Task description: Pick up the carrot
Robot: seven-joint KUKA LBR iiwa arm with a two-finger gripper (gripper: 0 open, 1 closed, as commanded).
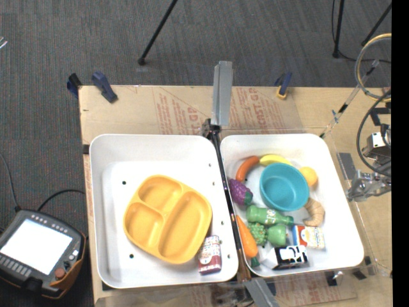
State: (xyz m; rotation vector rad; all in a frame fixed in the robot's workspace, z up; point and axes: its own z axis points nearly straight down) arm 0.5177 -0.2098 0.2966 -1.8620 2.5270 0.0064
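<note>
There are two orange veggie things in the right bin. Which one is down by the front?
The carrot by the bin's left wall, beside the green broccoli. The other orange piece lies farther back, beside the blue bowl.

The carrot looks like smooth orange plastic, lying just below the glossy teal plastic bowl; the yellow tray left of the bowl looks matt plastic.

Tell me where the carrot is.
The carrot lies in the right bin, along its left wall near the front, beside the green broccoli.
</note>
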